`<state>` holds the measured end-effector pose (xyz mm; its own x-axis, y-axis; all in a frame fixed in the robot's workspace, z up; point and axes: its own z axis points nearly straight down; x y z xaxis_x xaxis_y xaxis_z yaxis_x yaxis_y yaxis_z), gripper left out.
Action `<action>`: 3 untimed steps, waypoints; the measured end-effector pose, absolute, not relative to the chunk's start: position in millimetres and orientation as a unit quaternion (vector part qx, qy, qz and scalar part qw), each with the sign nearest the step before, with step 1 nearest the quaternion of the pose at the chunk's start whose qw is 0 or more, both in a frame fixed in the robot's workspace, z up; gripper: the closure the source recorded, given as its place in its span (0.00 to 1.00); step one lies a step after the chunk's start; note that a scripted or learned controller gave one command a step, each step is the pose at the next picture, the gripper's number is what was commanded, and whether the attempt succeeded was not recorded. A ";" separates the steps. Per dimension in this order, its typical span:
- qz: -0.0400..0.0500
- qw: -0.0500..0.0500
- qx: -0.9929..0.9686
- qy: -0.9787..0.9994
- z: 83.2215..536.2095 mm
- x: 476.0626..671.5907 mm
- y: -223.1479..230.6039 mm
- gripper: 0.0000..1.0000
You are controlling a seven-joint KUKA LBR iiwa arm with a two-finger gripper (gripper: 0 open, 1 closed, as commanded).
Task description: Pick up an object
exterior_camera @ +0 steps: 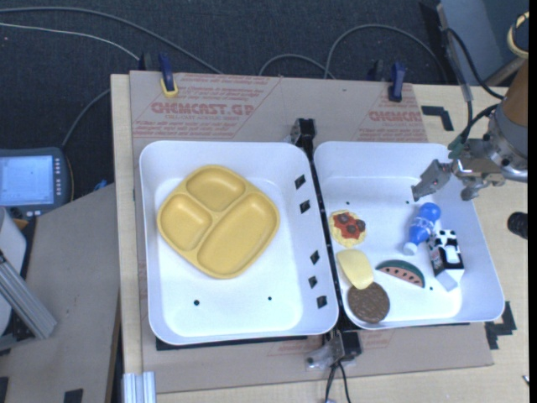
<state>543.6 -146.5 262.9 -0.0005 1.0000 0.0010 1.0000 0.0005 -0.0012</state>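
Objects for picking lie in the right bin (482, 250), gathered toward its 6 o'clock half. A small blue bottle (421, 225) lies tilted near the bin's middle, and just at its 4 o'clock side sits a black-and-white cow-patterned toy (445, 253), the two close together or touching. At 7 o'clock from the cow is a watermelon slice (401, 273). Along the bin's 9 o'clock wall runs a column of three things: a pizza-like piece with red toppings (347, 227), below it a pale yellow piece (356, 268), and at the 6 o'clock end a round brown cookie (368, 303), which the yellow piece touches or overlaps.

The pincer (447, 182) hangs over the right bin's 1 o'clock area, at 1 o'clock from the blue bottle and apart from it. Its two fingers are spread wide, one toward 9 o'clock and one toward 3 o'clock, with nothing between them. The arm (513, 124) enters from 3 o'clock.

The left bin (168, 309) holds a yellow divided plate (218, 221) with three compartments, set toward 10 o'clock of that bin's middle. Both bins rest on a brown board (226, 99) on the desk, with blue clamps (167, 75) at its 12 o'clock edge.
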 end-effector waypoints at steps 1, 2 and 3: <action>0.002 0.004 -0.707 -0.707 201.1 545.6 -150.7 0.00; 0.001 0.003 -0.707 -0.707 151.7 554.1 -152.2 0.00; -0.001 -0.001 -0.707 -0.707 110.5 562.7 -152.8 0.00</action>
<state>562.7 -152.8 110.5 -0.0006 1.0000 -0.0005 1.0000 0.0006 0.0028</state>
